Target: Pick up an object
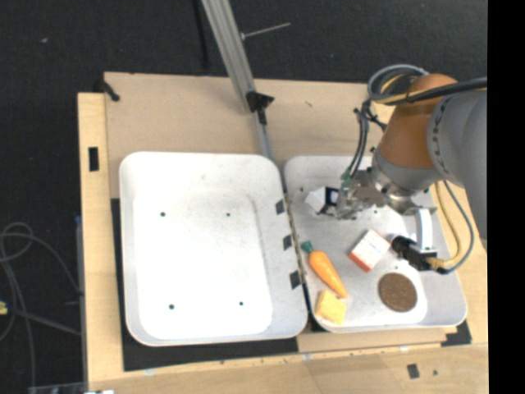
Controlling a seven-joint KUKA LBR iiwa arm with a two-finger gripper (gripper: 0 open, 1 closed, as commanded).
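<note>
Camera view: gripper [351, 203] low over right bin [447, 306] far-left area, grip state unreadable; 4 candidates near front edge, carrot [326, 272] closest, so centre squarely before closing.

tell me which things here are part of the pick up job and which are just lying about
Part of the job:
- gripper, low in the right bin
- carrot
- yellow block
- white and orange box
- brown disc

Just lying about:
- left bin
- metal rail across the bench top
- loose cables at the left edge
</note>
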